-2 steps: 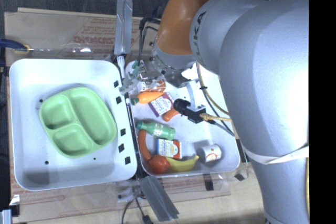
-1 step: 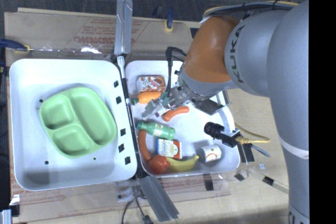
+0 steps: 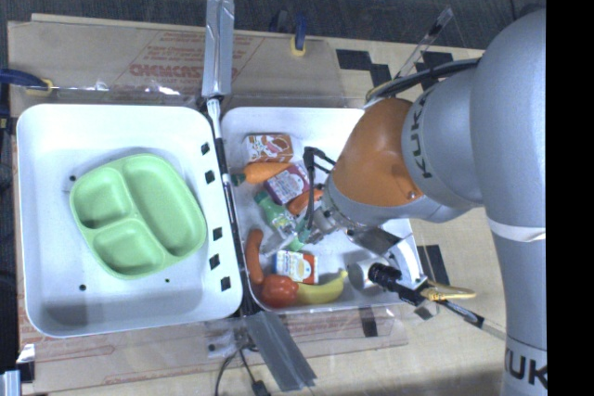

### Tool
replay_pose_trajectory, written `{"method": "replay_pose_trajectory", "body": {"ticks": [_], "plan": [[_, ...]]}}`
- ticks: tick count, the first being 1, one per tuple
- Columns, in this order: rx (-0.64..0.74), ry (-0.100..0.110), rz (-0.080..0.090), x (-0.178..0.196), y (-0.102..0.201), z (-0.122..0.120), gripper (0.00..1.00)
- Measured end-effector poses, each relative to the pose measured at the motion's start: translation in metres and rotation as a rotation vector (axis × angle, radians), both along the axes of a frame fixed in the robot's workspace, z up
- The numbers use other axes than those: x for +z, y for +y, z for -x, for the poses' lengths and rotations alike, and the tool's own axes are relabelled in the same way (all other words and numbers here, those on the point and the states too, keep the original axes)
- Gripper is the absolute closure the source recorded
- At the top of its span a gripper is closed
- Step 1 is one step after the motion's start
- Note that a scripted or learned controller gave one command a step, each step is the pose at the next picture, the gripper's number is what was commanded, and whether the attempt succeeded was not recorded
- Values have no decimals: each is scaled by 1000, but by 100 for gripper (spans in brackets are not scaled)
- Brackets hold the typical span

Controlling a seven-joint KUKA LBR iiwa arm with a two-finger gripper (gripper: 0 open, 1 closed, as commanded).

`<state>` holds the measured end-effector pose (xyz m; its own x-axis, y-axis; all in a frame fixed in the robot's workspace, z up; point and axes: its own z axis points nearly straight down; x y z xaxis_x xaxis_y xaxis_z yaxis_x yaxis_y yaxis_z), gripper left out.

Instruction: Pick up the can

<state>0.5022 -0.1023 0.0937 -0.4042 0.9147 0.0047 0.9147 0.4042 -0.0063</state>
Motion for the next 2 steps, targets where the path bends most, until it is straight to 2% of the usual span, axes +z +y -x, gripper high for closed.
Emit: {"method": "replay_pose_trajectory", "body": {"ticks": [1, 2], "plan": [[106, -4, 0, 10, -28, -80, 0], [288, 0, 3, -3, -5, -132, 0]]}}
